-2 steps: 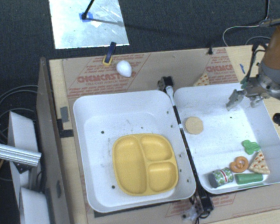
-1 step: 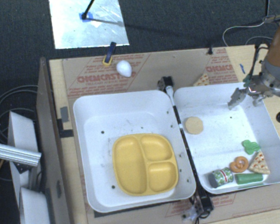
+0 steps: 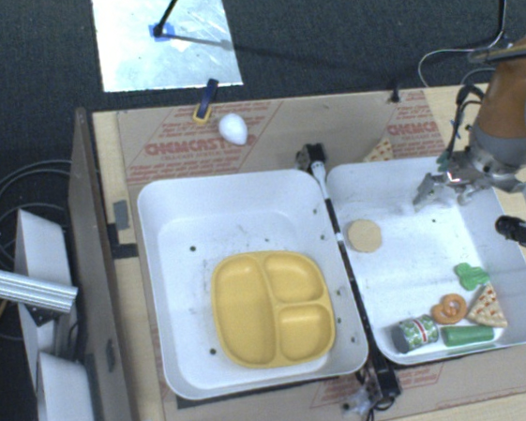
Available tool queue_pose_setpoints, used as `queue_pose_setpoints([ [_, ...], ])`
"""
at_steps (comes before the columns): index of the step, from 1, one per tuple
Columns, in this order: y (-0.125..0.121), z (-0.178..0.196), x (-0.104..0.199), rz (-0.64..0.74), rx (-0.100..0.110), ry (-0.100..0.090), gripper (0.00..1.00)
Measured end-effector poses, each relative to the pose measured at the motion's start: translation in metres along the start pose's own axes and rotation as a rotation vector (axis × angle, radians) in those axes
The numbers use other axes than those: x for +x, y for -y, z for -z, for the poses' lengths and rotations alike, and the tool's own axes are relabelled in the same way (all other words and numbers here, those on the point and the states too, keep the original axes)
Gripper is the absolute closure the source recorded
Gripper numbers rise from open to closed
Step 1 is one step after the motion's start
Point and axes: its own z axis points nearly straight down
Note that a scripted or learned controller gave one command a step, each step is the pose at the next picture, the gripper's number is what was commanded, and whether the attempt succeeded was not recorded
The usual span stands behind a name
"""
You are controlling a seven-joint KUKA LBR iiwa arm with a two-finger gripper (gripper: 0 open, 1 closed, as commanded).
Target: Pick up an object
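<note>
1. Nearest your camera, along the right bin's (image 3: pixel 383 267) front wall, lay a small can (image 3: pixel 416 333), a pretzel (image 3: pixel 451 308), a green stick (image 3: pixel 468 333), a pizza slice (image 3: pixel 487 309) and a green piece (image 3: pixel 471 275).
2. Left bin (image 3: pixel 170 263) held a yellow divided plate (image 3: pixel 272 306).
3. A tan round cookie (image 3: pixel 365 236) sat near the divider in the right bin.
4. Gripper (image 3: pixel 449 184) hung over the right bin's back area, fingers spread apart, gripping nothing.

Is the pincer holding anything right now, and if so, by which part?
Nothing is held. The pincer hovers over a bare stretch of the right bin, with nothing between its tips. The cookie and the toy food lie apart from it.
</note>
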Motion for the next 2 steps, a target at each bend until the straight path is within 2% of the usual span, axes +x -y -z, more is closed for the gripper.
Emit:
queue_pose_setpoints([
  [1,0.024,0.058,-0.001,-0.004,-0.003,0.0,0.0],
  [2,-0.011,0.016,0.0,0.0,-0.004,0.0,0.0],
])
